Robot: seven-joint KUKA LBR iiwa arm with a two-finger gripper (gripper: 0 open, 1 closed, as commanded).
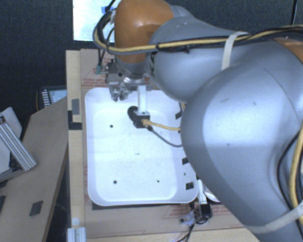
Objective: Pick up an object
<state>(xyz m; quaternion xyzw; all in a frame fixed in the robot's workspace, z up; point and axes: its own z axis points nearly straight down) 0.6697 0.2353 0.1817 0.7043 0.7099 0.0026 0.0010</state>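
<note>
The bulky grey arm housing [242, 135] masks the shallow white plastic bin [106, 185], so the gripper [120, 92], its opening indiscernible, may close on nothing.

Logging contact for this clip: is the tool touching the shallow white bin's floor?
Cannot tell. In the camera view the tool sits over the shallow white bin's far edge, with no contact or gap visible.

white bin [98, 150], alu rail [10, 137], wood bench [50, 135]
</note>
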